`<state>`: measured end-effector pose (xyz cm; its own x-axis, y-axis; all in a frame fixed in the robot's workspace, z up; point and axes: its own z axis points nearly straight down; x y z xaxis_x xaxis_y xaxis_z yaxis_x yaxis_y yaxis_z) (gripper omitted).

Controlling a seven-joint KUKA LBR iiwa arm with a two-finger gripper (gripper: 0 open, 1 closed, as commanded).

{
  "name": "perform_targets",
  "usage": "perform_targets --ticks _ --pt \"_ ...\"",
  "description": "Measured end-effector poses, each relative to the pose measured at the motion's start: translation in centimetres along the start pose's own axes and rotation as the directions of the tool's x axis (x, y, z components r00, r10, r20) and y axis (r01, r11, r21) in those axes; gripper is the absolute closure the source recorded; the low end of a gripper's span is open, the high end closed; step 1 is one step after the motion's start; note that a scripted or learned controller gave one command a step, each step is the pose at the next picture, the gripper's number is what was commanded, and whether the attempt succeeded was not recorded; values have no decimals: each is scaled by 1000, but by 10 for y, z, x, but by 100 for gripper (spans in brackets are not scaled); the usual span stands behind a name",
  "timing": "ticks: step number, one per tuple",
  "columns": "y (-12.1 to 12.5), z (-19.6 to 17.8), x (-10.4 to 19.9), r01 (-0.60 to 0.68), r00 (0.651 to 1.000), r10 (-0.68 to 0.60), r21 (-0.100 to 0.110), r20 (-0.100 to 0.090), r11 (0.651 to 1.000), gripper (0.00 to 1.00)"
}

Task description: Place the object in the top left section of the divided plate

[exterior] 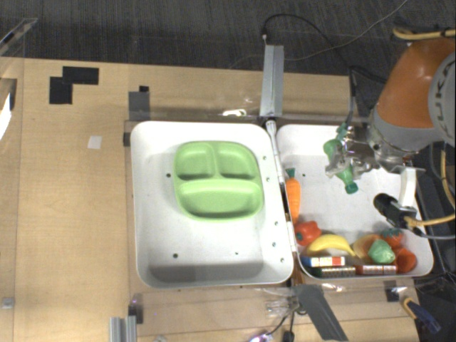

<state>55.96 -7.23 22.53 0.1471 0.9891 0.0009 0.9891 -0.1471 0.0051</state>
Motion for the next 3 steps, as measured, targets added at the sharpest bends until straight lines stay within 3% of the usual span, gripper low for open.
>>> perform_targets --ticks 1,2,3 --pt "-1 41 39 -134 991 134 5 0 991 100" --pt "76 41 72 -84 996 84 2 1 996 100" --pt "52 10 88 -214 977 214 2 1 977 100"
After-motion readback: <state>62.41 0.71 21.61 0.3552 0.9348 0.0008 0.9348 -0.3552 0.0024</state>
